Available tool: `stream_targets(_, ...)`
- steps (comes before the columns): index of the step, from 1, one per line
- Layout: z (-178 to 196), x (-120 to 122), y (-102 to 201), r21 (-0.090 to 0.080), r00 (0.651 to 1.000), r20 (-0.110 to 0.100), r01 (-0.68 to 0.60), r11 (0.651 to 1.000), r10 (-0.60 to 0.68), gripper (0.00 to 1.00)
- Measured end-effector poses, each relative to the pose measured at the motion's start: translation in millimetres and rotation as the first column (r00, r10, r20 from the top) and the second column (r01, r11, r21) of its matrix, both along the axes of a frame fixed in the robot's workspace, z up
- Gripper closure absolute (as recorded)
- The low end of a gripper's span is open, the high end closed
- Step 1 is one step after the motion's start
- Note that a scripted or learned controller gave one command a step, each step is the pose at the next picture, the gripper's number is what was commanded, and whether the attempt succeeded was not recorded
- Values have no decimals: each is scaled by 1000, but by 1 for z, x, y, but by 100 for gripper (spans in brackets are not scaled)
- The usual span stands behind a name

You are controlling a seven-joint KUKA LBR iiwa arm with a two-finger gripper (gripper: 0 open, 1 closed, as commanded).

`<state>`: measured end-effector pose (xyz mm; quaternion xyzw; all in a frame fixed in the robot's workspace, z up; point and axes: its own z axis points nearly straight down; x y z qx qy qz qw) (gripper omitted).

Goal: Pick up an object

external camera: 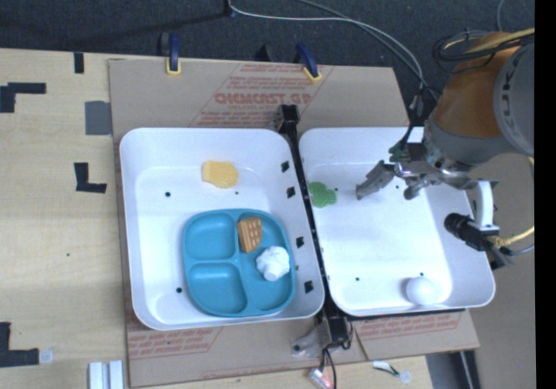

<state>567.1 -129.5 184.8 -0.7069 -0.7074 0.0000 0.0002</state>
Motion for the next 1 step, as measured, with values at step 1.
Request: stream_targets(1, 19, 35, -12, -1, 1000, 2, 0, 1000, 0, 0)
